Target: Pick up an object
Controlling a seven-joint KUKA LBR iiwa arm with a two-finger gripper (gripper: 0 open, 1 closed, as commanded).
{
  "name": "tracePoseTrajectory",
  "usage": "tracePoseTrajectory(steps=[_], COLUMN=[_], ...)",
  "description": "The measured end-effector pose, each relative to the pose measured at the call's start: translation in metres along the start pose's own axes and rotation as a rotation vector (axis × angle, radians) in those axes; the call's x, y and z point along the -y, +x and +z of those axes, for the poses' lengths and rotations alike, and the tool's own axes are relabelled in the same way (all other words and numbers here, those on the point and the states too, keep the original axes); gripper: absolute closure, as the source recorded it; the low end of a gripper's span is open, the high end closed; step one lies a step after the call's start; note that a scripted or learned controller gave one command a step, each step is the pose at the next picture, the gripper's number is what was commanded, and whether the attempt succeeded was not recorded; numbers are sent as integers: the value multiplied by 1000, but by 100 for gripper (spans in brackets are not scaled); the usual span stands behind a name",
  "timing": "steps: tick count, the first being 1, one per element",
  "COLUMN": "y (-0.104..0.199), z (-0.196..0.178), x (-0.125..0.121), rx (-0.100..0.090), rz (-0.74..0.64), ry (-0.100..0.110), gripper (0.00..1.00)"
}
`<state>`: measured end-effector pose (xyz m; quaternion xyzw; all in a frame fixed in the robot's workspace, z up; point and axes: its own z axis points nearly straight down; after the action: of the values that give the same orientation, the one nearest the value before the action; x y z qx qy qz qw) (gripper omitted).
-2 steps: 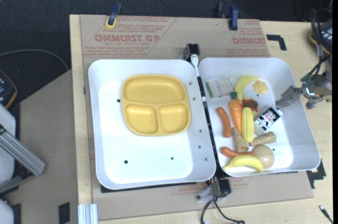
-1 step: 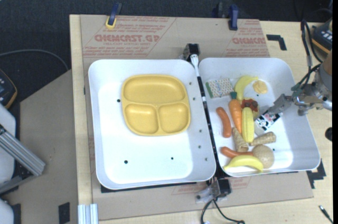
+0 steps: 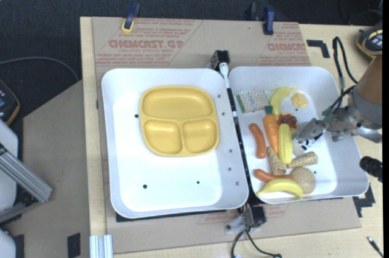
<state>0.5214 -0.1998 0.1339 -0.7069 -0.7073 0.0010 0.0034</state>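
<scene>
Arm [image 3: 372, 92] cut off at right

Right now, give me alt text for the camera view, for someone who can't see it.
A grey robot arm reaches from the right, its hand low over toy food piled in the right white bin: a carrot, sausages, bananas. The left white bin holds a yellow divided plate.
</scene>
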Motion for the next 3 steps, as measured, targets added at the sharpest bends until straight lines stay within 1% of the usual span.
tracePoseTrajectory(steps=[1,2,3], y=[-1,-2,5], z=[26,15,-40], x=[-6,-7,-16], rx=[5,9,7], rz=[-2,0,-2], ry=[-20,-27,-14], gripper=[0,100,100])
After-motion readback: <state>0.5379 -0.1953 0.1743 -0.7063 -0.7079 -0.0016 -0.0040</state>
